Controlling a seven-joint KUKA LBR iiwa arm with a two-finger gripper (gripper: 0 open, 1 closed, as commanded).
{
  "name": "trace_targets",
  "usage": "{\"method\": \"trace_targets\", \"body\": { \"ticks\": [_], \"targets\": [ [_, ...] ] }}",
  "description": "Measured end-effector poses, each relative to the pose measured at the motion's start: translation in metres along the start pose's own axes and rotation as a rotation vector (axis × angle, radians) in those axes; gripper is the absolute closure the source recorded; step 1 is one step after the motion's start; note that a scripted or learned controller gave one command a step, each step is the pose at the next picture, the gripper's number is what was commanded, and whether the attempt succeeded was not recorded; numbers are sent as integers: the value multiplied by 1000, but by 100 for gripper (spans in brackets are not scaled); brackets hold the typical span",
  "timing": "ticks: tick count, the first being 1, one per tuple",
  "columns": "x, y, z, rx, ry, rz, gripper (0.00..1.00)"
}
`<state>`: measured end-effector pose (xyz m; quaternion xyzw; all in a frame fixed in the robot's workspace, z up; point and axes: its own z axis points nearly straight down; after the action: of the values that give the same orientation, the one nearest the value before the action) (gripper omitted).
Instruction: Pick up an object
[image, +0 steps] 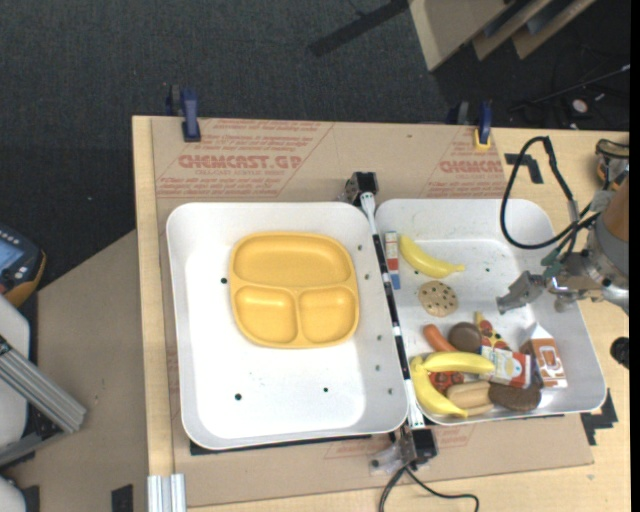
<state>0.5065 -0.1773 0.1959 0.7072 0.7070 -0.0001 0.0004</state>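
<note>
The right bin (572, 392) holds a heap of toy food. A yellow banana (428, 257) lies near its back left, with a speckled cookie (437, 296) just in front of it. Further forward are an orange carrot-like piece (436, 336), a brown round piece (464, 335), two more bananas (458, 363), a small carton (503, 362) and a red and white packet (548, 362). My gripper (517, 294) reaches in from the right and hangs over the bin's right middle. It is above bare floor, just behind the carton, and nothing shows in its grasp.
The left bin (200, 330) holds a yellow divided plate (294, 288). A black cable (520, 200) loops over the right bin's back corner. Blue clamps (187, 108) pin the brown board at its far edge.
</note>
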Motion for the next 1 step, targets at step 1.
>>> {"method": "trace_targets", "body": {
  "ticks": [1],
  "targets": [
    [42, 52, 116, -1, 3, -4, 0]
  ]
}}
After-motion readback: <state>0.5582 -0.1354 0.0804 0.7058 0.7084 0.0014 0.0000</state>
